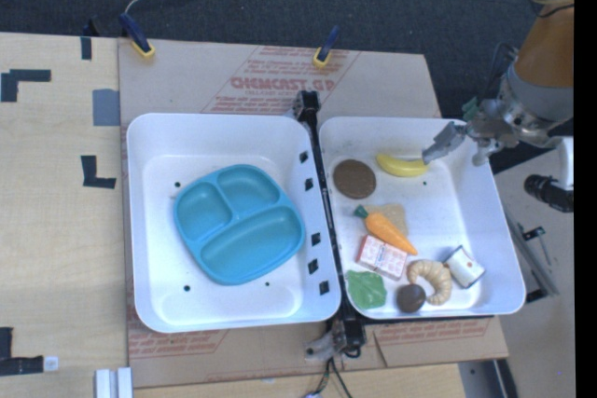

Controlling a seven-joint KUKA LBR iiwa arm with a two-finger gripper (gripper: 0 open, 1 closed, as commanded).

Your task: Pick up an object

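You have the gripper (pixel 457 137) hanging over the right bin's (pixel 485 200) far right corner, just right of the banana (pixel 401 165); its fingers stand apart with nothing between them; the banana lies near the bin's far wall, beside a brown disc (pixel 354 178); toward you sit a carrot (pixel 389 232), a red-and-white packet (pixel 382 256), a green piece (pixel 367 290), a croissant (pixel 433 279) and a small white can (pixel 464 267); the left bin (pixel 149 200) holds a blue divided plate (pixel 239 222) on your desk (pixel 56 200).
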